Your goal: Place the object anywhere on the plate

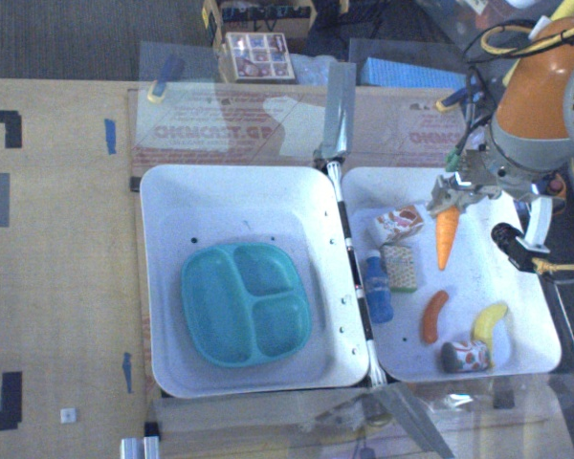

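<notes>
Camera view: the gripper point(452, 202) hangs over the right bin point(545, 357), its fingers pinching the top of a carrot point(445, 237) that points down. The teal plate point(246, 303) lies in the left bin point(172, 199), well apart. A sausage point(433, 316) and banana point(489, 322) lie below the carrot.

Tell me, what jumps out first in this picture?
Probably the grey robot arm with its orange band at the upper right, its gripper right above an orange toy carrot in the right white bin. Next, the teal divided plastic plate in the left white bin.
</notes>
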